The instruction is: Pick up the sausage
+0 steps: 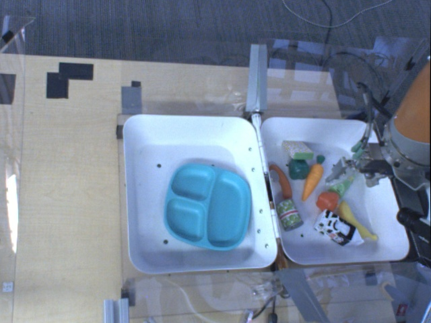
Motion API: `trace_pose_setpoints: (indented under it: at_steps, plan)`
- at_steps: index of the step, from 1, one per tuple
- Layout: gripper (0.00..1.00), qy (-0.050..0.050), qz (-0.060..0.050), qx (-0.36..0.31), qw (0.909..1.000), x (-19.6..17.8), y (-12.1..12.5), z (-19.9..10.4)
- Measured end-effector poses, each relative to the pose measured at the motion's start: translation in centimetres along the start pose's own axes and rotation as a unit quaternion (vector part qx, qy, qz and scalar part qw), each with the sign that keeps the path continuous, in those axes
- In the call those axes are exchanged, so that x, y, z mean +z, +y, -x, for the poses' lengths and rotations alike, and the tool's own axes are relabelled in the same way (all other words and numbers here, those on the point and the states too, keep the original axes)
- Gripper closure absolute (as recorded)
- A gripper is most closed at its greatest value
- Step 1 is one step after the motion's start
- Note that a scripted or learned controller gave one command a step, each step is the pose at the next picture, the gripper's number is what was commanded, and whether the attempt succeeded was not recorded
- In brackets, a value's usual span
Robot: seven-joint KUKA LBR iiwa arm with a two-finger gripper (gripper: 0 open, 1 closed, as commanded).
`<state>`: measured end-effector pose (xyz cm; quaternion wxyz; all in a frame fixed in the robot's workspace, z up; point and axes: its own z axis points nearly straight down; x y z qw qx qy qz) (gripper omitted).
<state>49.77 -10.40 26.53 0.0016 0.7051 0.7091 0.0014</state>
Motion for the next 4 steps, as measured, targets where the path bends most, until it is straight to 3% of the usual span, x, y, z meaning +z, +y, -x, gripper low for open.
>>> trace_pose_setpoints:
  at_steps: [1,2,3,4]
  plan:
    - [0.0,-0.001,0.003,-0.004,1.0,13.4,-0.8,-1.4]
    - [0.0,-0.002,0.005,-0.026,0.9996,17.6,4.4,0.7]
    - [1.0,-0.001,0.008,-0.029,0.9996,16.4,4.7,0.3]
    - [1.0,-0.003,0.006,-0.241,0.9705,-1.1,6.3,-0.9]
